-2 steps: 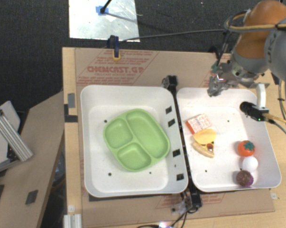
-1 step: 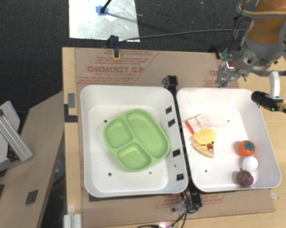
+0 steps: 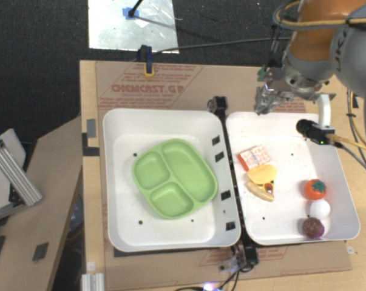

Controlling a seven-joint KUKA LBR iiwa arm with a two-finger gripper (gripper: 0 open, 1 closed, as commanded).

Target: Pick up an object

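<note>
In the right bin point(image 3: 346, 180) lie a red-and-white striped packet point(image 3: 254, 157), a yellow wedge with a brown crust point(image 3: 262, 182), an orange-red tomato-like fruit point(image 3: 315, 188), a white ball point(image 3: 320, 209) and a dark purple ball point(image 3: 312, 227). My gripper point(image 3: 263, 103) hangs above the far left corner of that bin, up and away from all of them. Nothing shows between its fingers.
The left bin point(image 3: 119, 138) holds a green divided plate point(image 3: 173, 178). Black clips join the two bins along the middle seam point(image 3: 222, 156). Cardboard lies under both bins, and a shiny sheet point(image 3: 131, 17) lies at the back.
</note>
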